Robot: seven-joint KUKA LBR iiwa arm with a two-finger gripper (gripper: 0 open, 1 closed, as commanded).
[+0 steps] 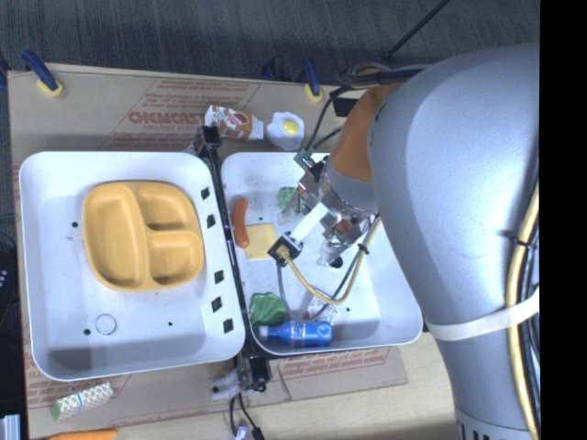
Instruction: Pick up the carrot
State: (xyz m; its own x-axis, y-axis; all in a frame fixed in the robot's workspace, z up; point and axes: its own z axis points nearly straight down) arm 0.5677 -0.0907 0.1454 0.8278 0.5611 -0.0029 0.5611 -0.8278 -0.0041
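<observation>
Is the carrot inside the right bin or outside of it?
Inside: the carrot lies flat on the right bin's floor by its left wall.

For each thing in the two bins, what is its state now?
carrot: lying flat in the right bin, near its left wall, not held.
yellow divided plate: upright in the left bin, nothing in it.
blue bottle: on its side at the right bin's front.
claw: over the right bin.

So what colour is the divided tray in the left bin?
Yellow, a mustard shade: the divided tray, seen best in the camera view.
</observation>
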